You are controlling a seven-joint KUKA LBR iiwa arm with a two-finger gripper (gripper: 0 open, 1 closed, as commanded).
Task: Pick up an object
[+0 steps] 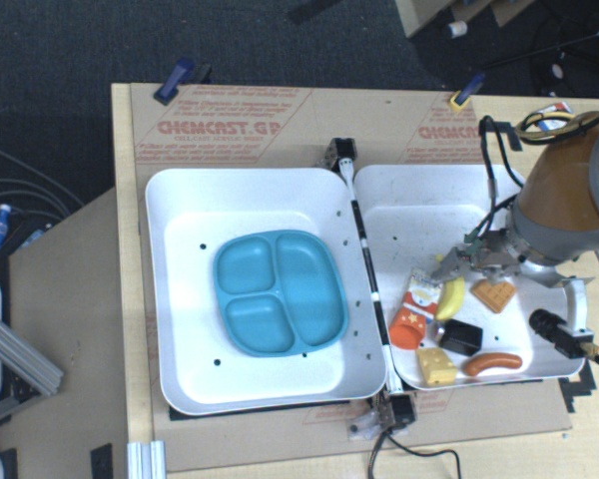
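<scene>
Surface carries two bins; jaws (462, 263) hover over the right bin's (399, 193) near edge, state unclear. Banana (449, 297) below: light, stiff, slippery. Pinch across its middle.

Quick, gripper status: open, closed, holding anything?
Gripper: low in the right bin, just above the banana; whether it is open or shut cannot be told, and no hold is visible.

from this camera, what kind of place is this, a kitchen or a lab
Most likely a robotics lab bench, not a kitchen. Two white bins are fixed side by side on a plywood board, a grey and orange robot arm reaches over the right one, and the food pieces there look like plastic toys.
</scene>
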